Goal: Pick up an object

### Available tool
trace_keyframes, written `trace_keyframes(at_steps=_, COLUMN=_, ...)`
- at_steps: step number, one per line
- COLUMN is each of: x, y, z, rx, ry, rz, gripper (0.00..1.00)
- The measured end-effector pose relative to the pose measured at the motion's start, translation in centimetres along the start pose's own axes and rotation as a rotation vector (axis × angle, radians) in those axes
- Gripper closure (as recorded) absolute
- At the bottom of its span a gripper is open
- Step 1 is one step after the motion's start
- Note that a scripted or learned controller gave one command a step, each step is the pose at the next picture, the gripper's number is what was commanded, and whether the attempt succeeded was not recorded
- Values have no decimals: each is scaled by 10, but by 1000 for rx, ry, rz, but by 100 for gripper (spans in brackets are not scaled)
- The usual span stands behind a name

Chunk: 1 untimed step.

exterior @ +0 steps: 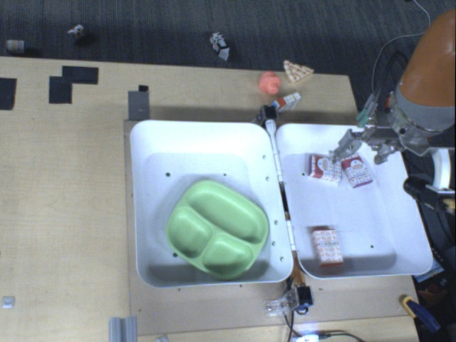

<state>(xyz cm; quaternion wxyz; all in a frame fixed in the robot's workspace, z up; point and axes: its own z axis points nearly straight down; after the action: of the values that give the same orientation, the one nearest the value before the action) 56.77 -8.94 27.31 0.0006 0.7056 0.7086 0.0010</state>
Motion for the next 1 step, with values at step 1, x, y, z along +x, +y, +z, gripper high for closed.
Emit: trace_keyframes(at_steps=1, x=-7, y=5, z=147, rx=3, ry=0, rz=2, gripper=0)
